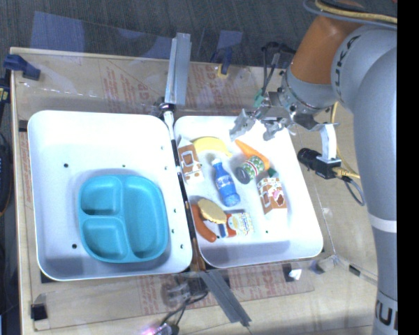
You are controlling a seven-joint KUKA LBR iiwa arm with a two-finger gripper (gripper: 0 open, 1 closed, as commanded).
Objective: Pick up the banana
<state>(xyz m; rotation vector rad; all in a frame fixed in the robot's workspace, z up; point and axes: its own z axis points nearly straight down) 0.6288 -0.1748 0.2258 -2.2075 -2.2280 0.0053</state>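
On a wooden bench with two shallow white bins, metal two-finger gripper spread open, gripping nothing, poised just right of and above the curved yellow banana.

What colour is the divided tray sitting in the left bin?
The divided tray is turquoise blue, seen clearly in the camera view against the white left bin.

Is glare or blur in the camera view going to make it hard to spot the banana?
Camera view: soft overall and slightly blurred; the white right bin is bright but not washed out; the banana reads as a pale yellow shape near its far rim; the gripper above that rim is blurry, finger detail unclear.
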